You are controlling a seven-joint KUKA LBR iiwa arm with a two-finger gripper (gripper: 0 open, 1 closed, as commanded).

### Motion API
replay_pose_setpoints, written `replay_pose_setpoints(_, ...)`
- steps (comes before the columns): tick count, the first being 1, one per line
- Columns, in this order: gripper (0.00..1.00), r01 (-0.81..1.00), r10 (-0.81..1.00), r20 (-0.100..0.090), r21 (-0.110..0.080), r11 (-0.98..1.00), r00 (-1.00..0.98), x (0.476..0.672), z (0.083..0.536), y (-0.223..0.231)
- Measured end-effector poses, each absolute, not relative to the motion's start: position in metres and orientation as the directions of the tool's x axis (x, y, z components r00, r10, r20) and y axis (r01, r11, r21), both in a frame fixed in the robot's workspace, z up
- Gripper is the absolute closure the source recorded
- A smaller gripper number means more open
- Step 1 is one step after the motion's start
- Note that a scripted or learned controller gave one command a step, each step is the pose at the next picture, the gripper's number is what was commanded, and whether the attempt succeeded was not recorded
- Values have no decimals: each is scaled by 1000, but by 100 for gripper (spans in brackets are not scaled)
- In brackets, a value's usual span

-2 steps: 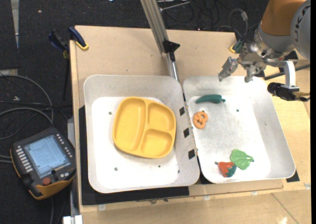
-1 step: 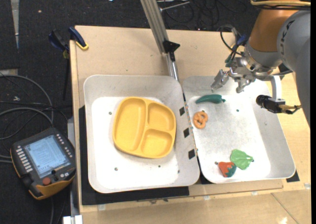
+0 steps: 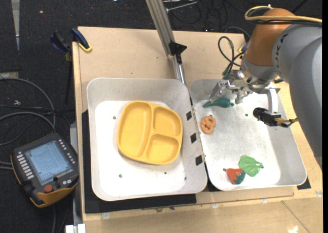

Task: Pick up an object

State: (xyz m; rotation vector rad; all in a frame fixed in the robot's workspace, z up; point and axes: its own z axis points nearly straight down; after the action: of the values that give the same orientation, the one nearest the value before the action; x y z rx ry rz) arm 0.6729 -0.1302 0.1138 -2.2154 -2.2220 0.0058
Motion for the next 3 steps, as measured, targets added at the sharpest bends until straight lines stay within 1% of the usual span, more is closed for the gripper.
replay_pose_setpoints(1,100,1000,1000,-2,3,3,-3,675,129,-131)
replay_pose_setpoints(2,100,1000,1000,-1,6,-1,1,675,173,-135)
replay_pose_setpoints(3,100,1000,1000,-1,7,3,-3,674,218,-130)
